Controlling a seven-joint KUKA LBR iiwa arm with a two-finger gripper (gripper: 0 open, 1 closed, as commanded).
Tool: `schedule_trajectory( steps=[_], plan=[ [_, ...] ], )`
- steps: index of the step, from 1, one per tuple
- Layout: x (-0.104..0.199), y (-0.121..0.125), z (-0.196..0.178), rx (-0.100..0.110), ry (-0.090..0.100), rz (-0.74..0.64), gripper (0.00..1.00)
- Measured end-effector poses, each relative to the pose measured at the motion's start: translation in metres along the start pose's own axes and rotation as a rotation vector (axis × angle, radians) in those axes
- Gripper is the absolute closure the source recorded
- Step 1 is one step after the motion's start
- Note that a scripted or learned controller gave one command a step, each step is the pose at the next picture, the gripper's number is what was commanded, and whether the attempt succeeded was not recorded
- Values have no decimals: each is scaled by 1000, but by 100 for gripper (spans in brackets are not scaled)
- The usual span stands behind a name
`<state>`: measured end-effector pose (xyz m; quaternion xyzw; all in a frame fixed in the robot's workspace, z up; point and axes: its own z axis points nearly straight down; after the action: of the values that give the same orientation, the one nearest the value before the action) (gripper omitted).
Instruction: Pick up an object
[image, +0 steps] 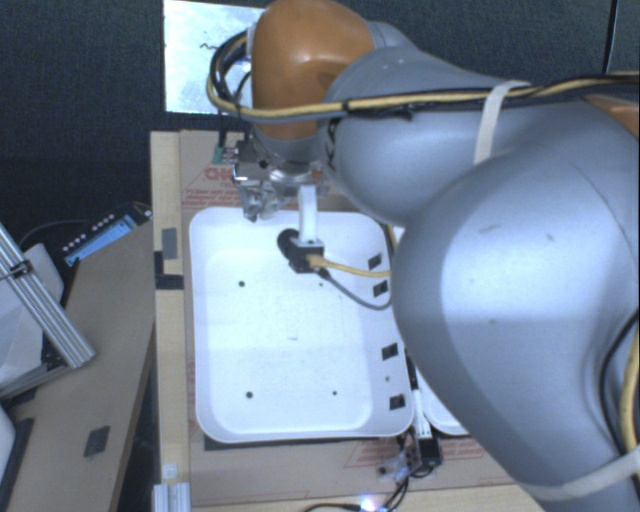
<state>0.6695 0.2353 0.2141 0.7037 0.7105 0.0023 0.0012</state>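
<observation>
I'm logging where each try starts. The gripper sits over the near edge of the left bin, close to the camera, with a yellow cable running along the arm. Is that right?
Not quite. In the camera view the gripper sits over the far edge of the left bin, away from the camera, not the near edge. The yellow cable does run along the arm.

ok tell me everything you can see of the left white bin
The left white bin is a shallow, rounded-corner tray that looks like moulded plastic, lying flat on a cardboard sheet on the bench. Four small dark dots mark its floor. Black tabs line its right rim, where the arm overlaps it. The end effector hangs over its far edge, with a small black part on a yellow cable just below.
</observation>
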Motion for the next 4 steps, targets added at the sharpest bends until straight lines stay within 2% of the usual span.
schedule_trajectory(
  steps=[3,4],
  plan=[
    [2,2,-33,-6,1,-16,100],
    [-1,1,-135,-8,3,4,100]
  ],
)
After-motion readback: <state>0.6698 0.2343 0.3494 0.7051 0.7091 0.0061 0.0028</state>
